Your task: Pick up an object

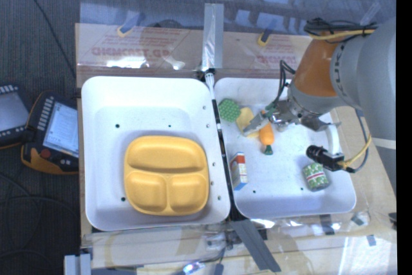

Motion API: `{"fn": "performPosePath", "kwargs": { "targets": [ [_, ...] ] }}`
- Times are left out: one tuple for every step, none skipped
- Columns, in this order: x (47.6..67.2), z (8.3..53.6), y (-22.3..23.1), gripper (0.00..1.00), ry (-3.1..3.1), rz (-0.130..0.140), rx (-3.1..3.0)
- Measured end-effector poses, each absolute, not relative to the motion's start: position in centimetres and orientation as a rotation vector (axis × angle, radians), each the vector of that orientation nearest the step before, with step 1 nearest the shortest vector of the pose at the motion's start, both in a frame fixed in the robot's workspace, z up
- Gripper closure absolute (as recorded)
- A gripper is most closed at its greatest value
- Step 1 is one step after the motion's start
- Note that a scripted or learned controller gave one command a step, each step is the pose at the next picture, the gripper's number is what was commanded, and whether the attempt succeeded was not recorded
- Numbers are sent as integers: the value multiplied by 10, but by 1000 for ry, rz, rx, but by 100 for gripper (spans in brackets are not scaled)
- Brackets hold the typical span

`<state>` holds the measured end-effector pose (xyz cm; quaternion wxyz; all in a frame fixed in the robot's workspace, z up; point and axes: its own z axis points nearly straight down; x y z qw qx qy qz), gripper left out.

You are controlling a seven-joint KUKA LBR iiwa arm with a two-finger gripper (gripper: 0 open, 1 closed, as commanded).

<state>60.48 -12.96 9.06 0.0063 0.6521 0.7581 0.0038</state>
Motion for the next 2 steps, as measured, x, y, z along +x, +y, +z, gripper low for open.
{"fn": "performPosePath", "kwargs": {
  "targets": [
    [606, 102, -128, 100, 2374, 17, 2040],
    [592, 183, -64, 100, 2561, -2, 1820]
  ]
}}
